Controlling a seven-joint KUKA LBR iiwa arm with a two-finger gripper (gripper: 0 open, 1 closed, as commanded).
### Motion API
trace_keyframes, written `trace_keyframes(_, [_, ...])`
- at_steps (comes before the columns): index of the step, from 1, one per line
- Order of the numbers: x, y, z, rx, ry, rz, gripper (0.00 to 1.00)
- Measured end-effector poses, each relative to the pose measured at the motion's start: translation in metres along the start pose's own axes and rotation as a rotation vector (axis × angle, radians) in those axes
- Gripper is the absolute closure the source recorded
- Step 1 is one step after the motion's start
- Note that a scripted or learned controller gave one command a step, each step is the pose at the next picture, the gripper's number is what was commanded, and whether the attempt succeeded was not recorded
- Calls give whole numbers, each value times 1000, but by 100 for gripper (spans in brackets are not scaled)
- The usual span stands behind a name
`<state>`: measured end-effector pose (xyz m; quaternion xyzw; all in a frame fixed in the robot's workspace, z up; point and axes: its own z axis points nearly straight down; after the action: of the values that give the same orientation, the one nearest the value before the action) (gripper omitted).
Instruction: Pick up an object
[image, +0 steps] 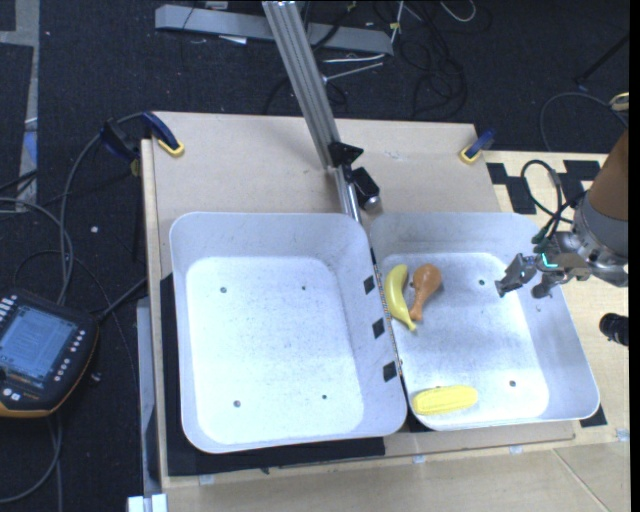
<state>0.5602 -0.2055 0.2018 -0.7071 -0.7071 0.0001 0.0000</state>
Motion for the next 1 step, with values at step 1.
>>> trace_keyframes(1, [0, 0, 0, 0, 0, 0, 0])
